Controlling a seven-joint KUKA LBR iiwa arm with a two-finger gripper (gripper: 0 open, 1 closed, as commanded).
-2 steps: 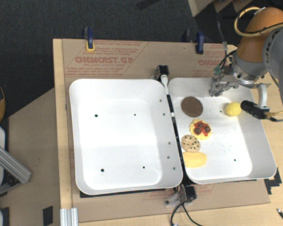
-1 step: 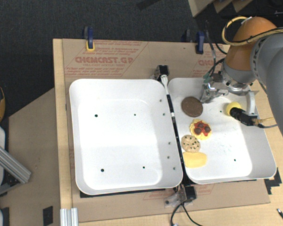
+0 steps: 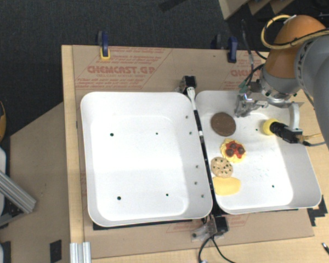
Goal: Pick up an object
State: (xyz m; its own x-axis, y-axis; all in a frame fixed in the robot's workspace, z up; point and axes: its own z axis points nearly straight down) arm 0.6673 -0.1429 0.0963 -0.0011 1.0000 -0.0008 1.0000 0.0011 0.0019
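Right bin (image 3: 296,169) held all four pieces, left bin (image 3: 137,152) alongside it; arm (image 3: 312,53) reached in over the right bin's far corner. Gripper (image 3: 245,107) hung just beside the brown disc (image 3: 223,124), apart from it; you could not tell how wide it stood; nothing was seen held. The disc looked your nearest, best-isolated target; you needed to centre over it and descend square. Yellow piece (image 3: 227,186), chip cookie (image 3: 222,167) and red-topped round (image 3: 233,149) crowded the dividing wall; likely awkward.
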